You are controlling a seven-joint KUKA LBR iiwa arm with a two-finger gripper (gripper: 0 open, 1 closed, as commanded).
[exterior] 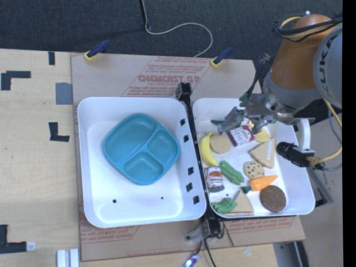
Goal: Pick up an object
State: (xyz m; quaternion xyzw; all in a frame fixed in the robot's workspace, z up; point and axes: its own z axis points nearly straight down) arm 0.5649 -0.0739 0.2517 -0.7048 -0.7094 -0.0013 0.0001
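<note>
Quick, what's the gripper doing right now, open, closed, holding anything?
Gripper: low over the right bin, by a red-labelled packet; open or closed cannot be told, nor any hold.

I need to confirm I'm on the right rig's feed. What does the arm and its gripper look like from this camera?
The arm is grey with a broad orange band above the wrist and part of a dark printed letter on its grey shell. Black cables loop along it, and a yellow cable runs down its right side. The gripper is dark grey metal, with a black cylindrical part sticking out nearby.
</note>
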